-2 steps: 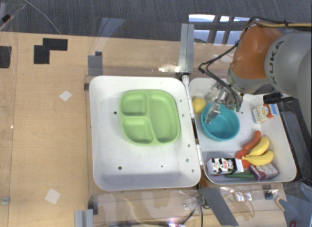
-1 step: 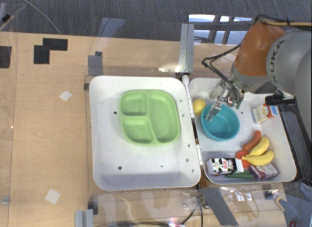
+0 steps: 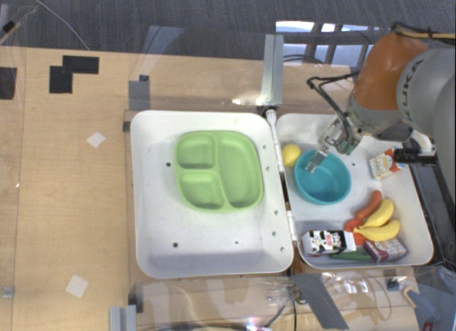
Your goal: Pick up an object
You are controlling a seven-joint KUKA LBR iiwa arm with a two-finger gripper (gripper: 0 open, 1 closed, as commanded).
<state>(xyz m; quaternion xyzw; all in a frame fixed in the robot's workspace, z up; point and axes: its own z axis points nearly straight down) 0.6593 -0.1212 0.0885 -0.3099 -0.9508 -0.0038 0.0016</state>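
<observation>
Light was bright and even; glare gleamed on the bench (image 3: 64, 180) toward twelve o'clock, the white bins cast soft shadows, and focus was slightly soft.

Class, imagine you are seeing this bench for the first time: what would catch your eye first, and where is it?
Most likely the green divided plate, alone in the middle of the left bin. Next, the arm's orange band at upper right, with the gripper reaching down over the blue bowl in the crowded right bin, where bananas lie toward the front.
</observation>
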